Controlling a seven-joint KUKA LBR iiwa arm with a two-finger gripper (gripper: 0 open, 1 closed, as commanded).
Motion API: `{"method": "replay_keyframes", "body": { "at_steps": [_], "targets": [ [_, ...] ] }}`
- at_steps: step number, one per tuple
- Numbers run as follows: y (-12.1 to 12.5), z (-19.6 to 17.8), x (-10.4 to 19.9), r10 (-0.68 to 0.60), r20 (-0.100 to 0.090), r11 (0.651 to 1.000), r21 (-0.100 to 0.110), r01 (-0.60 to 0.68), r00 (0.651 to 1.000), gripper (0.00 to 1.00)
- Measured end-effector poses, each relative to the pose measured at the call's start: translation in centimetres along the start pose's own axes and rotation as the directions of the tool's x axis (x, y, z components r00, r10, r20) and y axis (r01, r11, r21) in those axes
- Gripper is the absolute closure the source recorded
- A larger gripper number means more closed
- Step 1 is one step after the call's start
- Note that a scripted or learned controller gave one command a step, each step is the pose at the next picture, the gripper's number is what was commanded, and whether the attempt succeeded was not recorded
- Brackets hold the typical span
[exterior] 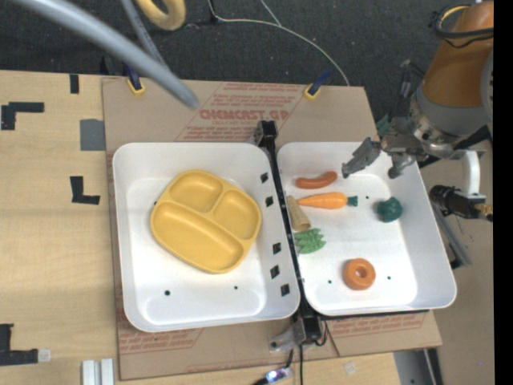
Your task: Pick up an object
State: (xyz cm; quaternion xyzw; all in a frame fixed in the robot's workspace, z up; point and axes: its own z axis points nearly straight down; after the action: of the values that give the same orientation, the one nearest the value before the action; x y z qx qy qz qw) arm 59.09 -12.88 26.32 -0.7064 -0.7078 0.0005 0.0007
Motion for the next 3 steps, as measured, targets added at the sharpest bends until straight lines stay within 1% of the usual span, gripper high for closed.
{"method": "replay_keyframes", "body": {
  "at_steps": [1,2,3],
  "targets": [
    [-0.2,6.5,0.2,0.001,0.000,1.000,0.007,-0.001,1.000,0.00],
    [-0.3,13.0,0.5,0.001,0.000,1.000,0.008,-0.001,1.000,0.00],
    [-0.3,18.1,0.5,0.002,0.003,1.000,0.000,-0.002,1.000,0.00]
  ]
}}
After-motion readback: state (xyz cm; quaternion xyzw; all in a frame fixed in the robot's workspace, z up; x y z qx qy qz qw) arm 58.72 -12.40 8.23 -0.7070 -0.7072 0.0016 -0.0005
